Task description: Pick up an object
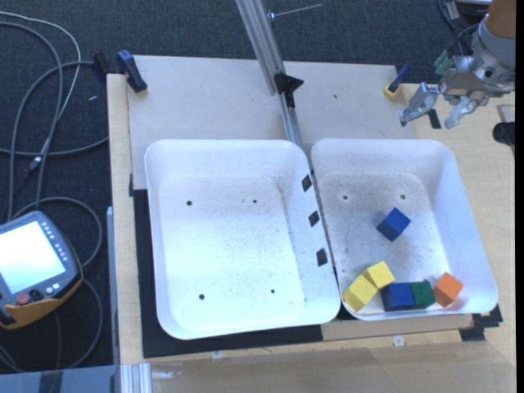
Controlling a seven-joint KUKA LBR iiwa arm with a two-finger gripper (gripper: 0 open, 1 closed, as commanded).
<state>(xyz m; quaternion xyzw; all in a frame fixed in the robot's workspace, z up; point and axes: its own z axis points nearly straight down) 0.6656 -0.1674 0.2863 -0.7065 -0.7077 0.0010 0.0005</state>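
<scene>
Blocks are seen gathered in the right bin (458,178), which sits on the desk (205,97) touching the left bin (164,162) along their shared edge. A blue block (394,223) lies alone near the middle of the right bin's floor, tilted on a corner and well apart from the others. Along the near wall of that bin a row is formed: two yellow blocks (368,284) touching each other at the left, then a second blue block (399,295), a green block (422,293) just beside it, and an orange block (447,288) at the right end near the corner. The gripper (442,110) is seen at the upper right, above the desk surface just beyond the far rim of the right bin and well apart from every block. Its jaws are spread apart with nothing between them. A slanted metal rail (260,35) runs down to the gap between the bins, a blue clamp (131,70) is fixed at the desk's far left corner, and a handheld control pendant (33,268) rests on the floor to the left among cables (49,97).
</scene>
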